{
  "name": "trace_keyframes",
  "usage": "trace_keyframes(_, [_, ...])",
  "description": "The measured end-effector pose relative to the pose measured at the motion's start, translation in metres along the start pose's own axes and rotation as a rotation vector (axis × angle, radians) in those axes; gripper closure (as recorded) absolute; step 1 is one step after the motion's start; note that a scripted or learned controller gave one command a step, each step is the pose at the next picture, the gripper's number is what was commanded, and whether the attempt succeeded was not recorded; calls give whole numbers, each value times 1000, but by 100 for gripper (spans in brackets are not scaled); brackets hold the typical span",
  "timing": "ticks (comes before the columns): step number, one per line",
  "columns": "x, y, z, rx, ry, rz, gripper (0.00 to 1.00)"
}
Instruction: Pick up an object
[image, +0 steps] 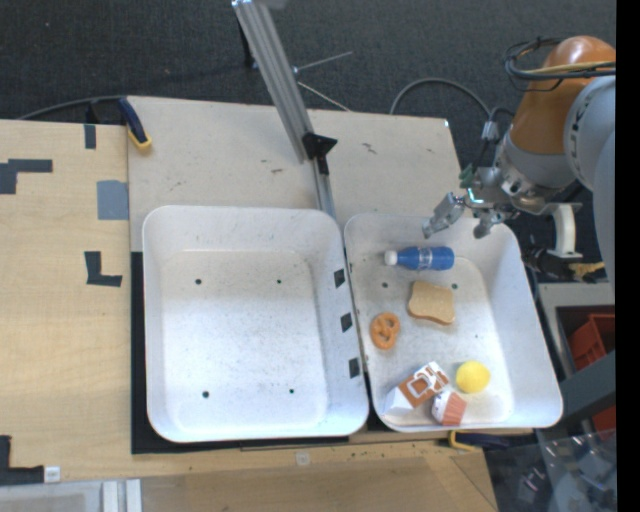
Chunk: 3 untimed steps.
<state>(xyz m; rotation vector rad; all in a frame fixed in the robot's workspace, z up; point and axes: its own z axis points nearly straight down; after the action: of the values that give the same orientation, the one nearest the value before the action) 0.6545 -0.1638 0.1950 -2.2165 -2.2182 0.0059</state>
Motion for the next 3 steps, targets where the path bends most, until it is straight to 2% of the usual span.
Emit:
trace_keyframes(1, [0, 1, -3, -5, -2, -2, 0])
trace_keyframes(3, [2, -11, 104, 1, -2, -1, 0])
